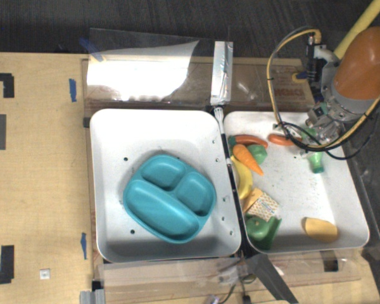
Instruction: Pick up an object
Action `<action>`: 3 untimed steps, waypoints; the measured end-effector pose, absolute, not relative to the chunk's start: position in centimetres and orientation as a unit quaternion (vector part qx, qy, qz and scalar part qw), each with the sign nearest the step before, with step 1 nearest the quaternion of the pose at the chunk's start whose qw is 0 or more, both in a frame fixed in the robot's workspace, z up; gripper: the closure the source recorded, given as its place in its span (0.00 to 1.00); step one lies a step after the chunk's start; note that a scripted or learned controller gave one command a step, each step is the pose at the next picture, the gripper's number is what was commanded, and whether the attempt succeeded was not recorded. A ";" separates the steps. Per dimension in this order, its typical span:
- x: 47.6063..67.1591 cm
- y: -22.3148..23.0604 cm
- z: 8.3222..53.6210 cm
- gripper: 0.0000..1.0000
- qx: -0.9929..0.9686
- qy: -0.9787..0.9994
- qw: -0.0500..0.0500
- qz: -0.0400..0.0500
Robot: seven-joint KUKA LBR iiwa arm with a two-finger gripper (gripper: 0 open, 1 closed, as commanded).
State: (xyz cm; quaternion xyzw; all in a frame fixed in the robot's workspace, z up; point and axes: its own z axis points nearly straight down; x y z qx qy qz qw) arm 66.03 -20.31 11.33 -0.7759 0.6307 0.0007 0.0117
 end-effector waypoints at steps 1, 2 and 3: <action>66.9 -21.6 16.5 1.00 -0.847 0.532 0.004 -0.003; 66.9 -15.9 17.1 1.00 -0.848 0.529 0.004 0.000; 66.9 -18.8 28.0 1.00 -0.876 0.481 0.004 -0.007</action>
